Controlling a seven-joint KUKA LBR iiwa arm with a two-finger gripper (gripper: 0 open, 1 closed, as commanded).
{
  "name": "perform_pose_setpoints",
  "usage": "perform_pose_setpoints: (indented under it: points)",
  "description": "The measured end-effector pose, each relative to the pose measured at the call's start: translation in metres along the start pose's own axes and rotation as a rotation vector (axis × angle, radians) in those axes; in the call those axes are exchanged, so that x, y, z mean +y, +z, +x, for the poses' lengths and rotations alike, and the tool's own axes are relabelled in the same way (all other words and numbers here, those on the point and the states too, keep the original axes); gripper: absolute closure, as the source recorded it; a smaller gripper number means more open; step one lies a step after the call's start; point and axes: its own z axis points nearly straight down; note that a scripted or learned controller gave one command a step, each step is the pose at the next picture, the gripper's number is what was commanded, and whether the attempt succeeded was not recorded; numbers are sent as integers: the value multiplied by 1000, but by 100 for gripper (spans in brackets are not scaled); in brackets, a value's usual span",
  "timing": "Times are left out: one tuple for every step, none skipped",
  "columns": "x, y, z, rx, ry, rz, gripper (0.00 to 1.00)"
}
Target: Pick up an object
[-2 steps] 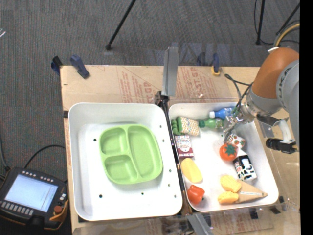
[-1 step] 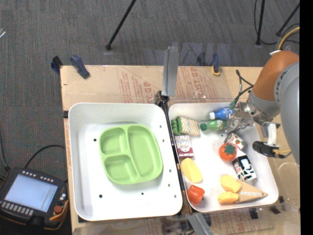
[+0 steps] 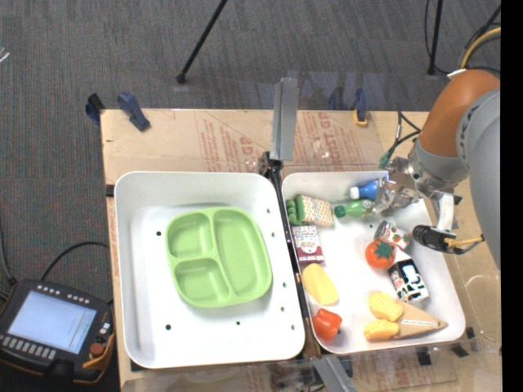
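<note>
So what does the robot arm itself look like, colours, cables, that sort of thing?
The arm is a thick, rounded grey body with a smooth orange band above the wrist. Thin dark and yellowish cables loop around it near the wrist. The gripper at its end is a small metallic grey assembly with dark parts; its finer details are too small to make out.

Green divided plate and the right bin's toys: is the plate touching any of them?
Apart. The camera view shows the green plate alone in the left bin, the bin walls separating it from the toys.
</note>
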Motion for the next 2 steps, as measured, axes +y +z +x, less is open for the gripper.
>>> perform_pose_setpoints:
  points:
    - [5, -78, -17, 0, 420, -1, 100]
    - [-82, 37, -4, -1, 266, 4, 100]
